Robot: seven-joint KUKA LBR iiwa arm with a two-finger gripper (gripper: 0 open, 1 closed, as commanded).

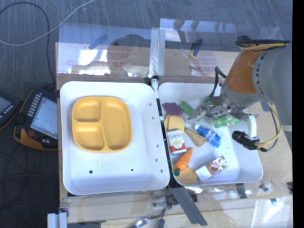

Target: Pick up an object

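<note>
Green object (225,122) sits under the gripper (217,111) at right of frame (grip state unclear), so closing and lifting come next

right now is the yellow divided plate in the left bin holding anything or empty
Empty. The yellow plate lies flat in the left bin, and all three compartments show bare yellow.

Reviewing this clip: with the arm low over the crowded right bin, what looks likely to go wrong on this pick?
1. The end effector sits among packed items; the green object and blue tube lie close together, so it may nudge one while reaching the other.
2. Both look rounded and could slip or roll.
3. The dangling cable near the right bin might snag items.
</note>
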